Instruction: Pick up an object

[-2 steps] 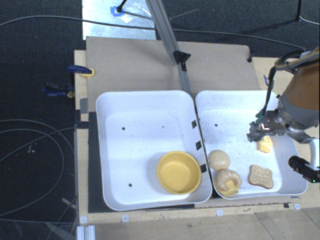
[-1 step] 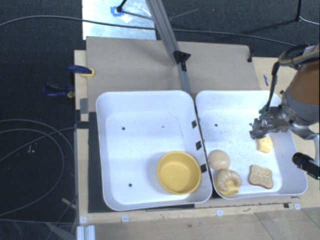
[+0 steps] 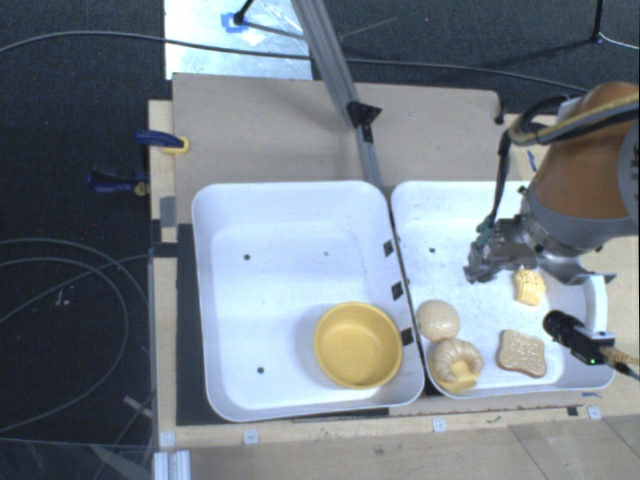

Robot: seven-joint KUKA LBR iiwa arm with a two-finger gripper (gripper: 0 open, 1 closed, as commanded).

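My gripper (image 3: 487, 264) hangs over the middle of the right bin (image 3: 440, 218), its dark fingers pointing down and to the left. A small yellow corn-like piece (image 3: 529, 287) lies just right of it, touching or nearly touching the fingers. Nearer the front of the same bin lie a round beige bun (image 3: 437, 319), a croissant (image 3: 457, 361) and a slice of toast (image 3: 522, 353). A yellow bowl (image 3: 357, 343) sits at the front right of the left bin (image 3: 250, 268). Nothing shows between the fingers.
The grey arm with its orange band (image 3: 590, 158) reaches in from the right over the right bin's far side. A metal pole (image 3: 335, 63) slants across the bench behind the bins. A blue clamp (image 3: 120, 180) sits at the bench's left edge.
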